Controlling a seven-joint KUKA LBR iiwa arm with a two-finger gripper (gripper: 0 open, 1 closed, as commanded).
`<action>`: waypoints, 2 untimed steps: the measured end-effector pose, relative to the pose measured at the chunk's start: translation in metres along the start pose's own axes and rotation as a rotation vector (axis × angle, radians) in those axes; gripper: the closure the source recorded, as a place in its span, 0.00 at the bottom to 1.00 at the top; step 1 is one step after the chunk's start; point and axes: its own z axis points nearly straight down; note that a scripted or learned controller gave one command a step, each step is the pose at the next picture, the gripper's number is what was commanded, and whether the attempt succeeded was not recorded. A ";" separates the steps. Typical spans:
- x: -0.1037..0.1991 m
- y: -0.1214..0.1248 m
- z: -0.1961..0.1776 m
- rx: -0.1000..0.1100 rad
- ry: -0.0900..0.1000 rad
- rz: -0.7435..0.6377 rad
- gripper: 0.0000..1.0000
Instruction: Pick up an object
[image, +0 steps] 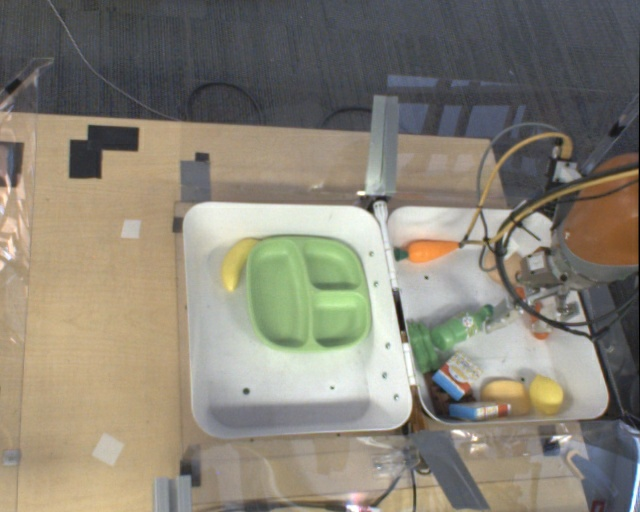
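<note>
From my console I see the end effector (537, 300) low over the right bin (600, 385), tangled among cables; I cannot tell how it is set. Below it lie a green plastic bottle (452, 334), a smooth yellow lemon (546, 394), a tan potato-like lump (506, 391) and a small packet (455, 379) too blurred to read. A tapered orange carrot (433, 251) rests near the far wall. The left bin (210, 400) holds a glossy green divided plate (305, 291), partly covering a banana (236, 262).

Robot lab, taped bench (90, 330), loose cables (500, 170)
</note>
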 end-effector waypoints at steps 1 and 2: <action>-0.081 -0.008 0.006 -0.011 -0.002 -0.205 0.00; -0.019 -0.009 0.007 -0.013 0.001 -0.185 0.00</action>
